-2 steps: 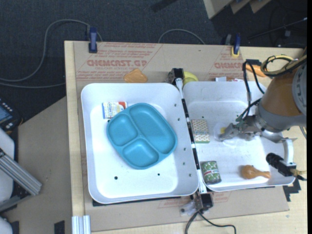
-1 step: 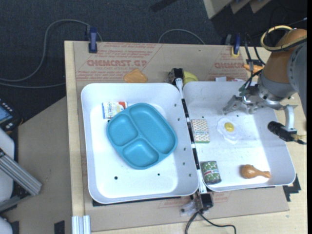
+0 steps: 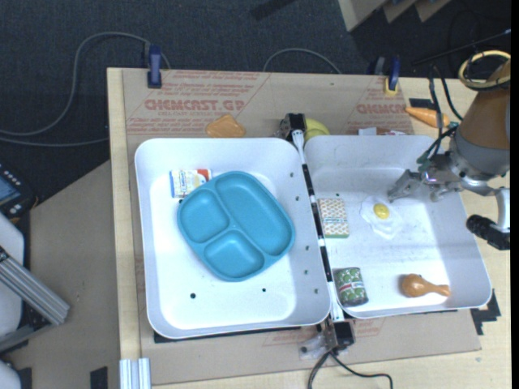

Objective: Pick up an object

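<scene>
Pincer (image 3: 422, 183) poised over the right white plastic bin (image 3: 454, 156), near its far right side.

Its two metal fingers are spread apart with nothing between them, just beside a fried-egg toy (image 3: 381, 214) lying mid-bin. A patterned box (image 3: 333, 217) and a green can (image 3: 350, 286) hug the left wall; a brown drumstick toy (image 3: 422, 286) sits by the near rim. Bare floor lies between them. The left white bin (image 3: 154, 241) holds a blue divided tray (image 3: 235, 225) and a small carton (image 3: 188, 181).

Blue tray (image 3: 235, 225) — white bins (image 3: 162, 298)
</scene>
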{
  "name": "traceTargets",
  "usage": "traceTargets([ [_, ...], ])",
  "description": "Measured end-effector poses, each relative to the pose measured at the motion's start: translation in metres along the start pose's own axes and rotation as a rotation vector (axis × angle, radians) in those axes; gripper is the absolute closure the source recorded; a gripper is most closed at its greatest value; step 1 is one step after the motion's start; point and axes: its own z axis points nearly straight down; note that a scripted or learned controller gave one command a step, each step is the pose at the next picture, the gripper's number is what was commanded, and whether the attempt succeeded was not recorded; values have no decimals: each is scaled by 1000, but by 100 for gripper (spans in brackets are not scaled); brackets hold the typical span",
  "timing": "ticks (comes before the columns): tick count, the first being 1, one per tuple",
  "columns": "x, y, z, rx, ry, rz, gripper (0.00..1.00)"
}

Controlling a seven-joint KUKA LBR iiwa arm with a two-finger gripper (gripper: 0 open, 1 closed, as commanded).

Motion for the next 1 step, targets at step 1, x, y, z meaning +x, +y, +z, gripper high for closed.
traceTargets([
  [1,80,0,25,2,3,-7,0],
])
